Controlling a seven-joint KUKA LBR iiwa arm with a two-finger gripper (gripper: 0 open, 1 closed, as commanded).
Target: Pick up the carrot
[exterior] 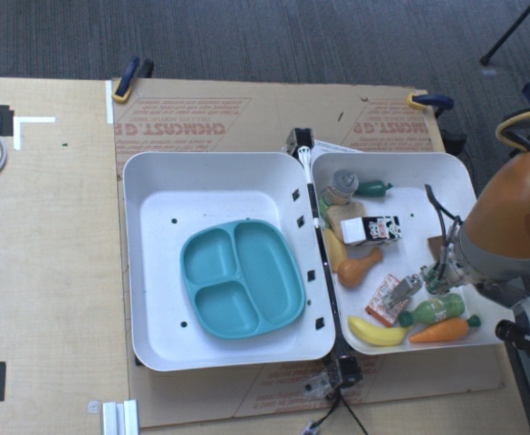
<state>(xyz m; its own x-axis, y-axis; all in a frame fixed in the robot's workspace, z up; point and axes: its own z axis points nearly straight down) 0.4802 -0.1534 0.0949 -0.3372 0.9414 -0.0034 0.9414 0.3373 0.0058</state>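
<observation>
In the right-hand shallow white plastic bin (400,166), along its near wall, lies the small orange tapered toy carrot (441,331), resting flat with its thick end toward the right and its point toward the left. It touches or nearly touches the green rounded vegetable toy (438,310) just behind it, and its tip sits just beside the yellow plastic banana (376,333). Judged from its glossy look, the carrot is probably a light, stiff, smooth moulded piece, liable to slip or roll; the thick middle of its body, pinched across its width, appears the best hold, though the bin wall and the green toy leave little room on either side. The two-finger gripper (437,279) hangs above the green toy, just behind the carrot and apart from it. Its claw is small, dark and partly masked by the grey arm with its orange band (514,211), so its opening cannot be told, and nothing can be seen held in it. The red-and-white printed packet (389,297) beside it is hard to read. In the left white bin (156,175) rests a teal three-compartment plastic tray (243,277).
</observation>
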